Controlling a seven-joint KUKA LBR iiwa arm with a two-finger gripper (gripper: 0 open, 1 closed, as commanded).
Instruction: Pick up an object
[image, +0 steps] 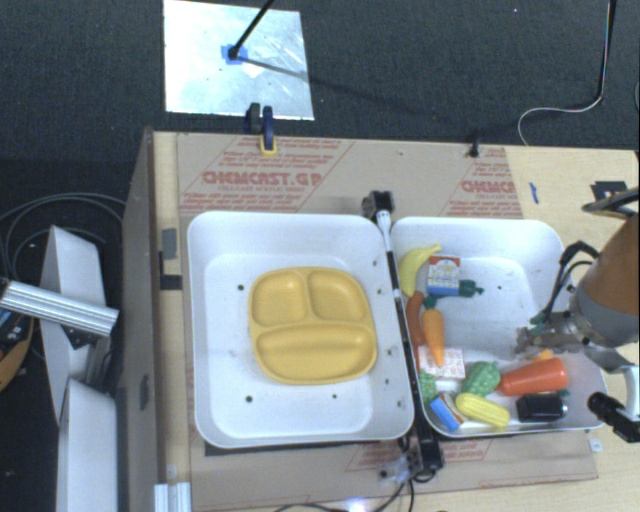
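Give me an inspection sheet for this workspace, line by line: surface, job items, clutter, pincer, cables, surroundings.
Surface: two shallow white bins side by side on a brown bench.
Job's things: right bin holds a yellow toy banana, small carton, orange carrot, larger orange-red carrot, green piece, yellow corn, black block.
Clutter: yellow divided plate in the left bin.
Pincer: pincer over the right bin; finger state unclear.
Cables: white cable on the dark floor.
Surroundings: metal sheet.

Tray in L bin; toys in R bin

The arm reaches in low from the right edge.
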